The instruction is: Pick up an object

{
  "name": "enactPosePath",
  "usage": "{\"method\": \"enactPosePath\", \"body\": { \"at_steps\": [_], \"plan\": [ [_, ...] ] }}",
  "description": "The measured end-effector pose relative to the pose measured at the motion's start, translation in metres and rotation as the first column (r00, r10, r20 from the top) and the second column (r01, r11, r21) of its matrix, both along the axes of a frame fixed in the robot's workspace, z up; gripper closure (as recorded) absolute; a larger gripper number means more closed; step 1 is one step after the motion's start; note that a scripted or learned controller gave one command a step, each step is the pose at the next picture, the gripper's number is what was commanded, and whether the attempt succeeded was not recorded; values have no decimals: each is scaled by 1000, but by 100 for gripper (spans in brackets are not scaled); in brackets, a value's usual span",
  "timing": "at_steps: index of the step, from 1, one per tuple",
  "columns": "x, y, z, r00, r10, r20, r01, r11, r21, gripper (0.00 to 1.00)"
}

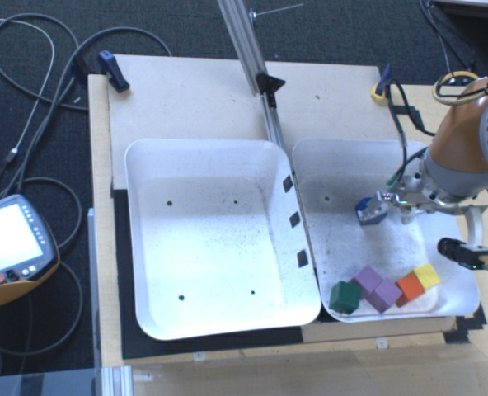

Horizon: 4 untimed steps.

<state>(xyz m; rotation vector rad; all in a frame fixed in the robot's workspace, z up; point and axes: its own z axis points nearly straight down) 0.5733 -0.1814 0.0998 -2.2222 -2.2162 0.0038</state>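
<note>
In the right bin (pixel 326 180), my gripper (pixel 382 205) reaches in from the right, and a small blue block (pixel 367 212) sits between its fingertips. The fingers are shut on that block, which hangs over the middle of the bin floor. Along the bin's front edge lie a green block (pixel 344 297), two purple blocks (pixel 368 280) (pixel 386 294), an orange block (pixel 410 287) and a yellow block (pixel 426 275), packed close together. The grey arm with its orange band (pixel 462 143) hides the bin's right wall.
The left bin (pixel 203 238) stands beside the right one, bare white floor showing. A metal rail (pixel 244 40) slants down between the bins from the back. Blue clamps (pixel 112 68) and cables lie at the bench's far corners. A pendant (pixel 9 242) rests on the floor at left.
</note>
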Motion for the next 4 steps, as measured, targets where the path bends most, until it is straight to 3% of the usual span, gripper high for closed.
{"method": "enactPosePath", "body": {
  "at_steps": [1, 2, 3, 4],
  "plan": [
    [1, 3, 0, 1000, 3, 1, -3, 1000, 1, 0],
    [35, 46, 0, 1000, 9, 8, -9, 1000, 0, 0],
    [0, 68, 0, 1000, 3, -1, -3, 1000, 2, 0],
    [28, 33, 0, 1000, 2, 7, -2, 1000, -3, 0]
  ]
}}
